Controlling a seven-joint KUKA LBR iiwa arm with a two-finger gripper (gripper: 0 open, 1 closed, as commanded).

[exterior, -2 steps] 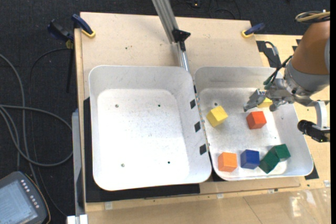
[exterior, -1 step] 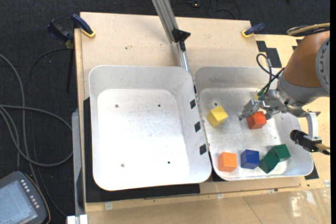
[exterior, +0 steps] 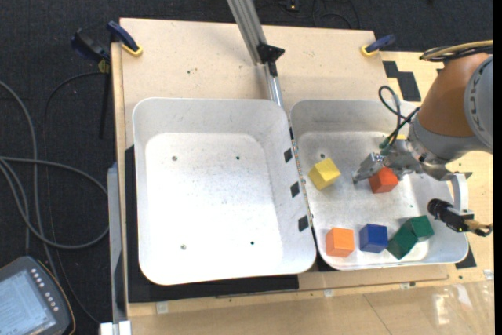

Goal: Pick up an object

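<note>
My gripper (exterior: 375,169) is low inside the right bin (exterior: 345,118), reaching in from the right. A red block (exterior: 385,183) lies right at its tip, partly covered by it, and I cannot tell whether the two touch. A yellow cube (exterior: 323,173) sits to the left of the gripper, apart from it. Along the bin's front edge lie an orange cube (exterior: 340,242), a blue cube (exterior: 374,238) and a green block (exterior: 410,236).
The left bin (exterior: 157,121) stands beside the right one, with a raised rim between them. A slanted metal rod (exterior: 243,12) crosses the back of the bench. Clamps (exterior: 125,39) hold the board's far corners. Cables hang near the arm's wrist (exterior: 451,216).
</note>
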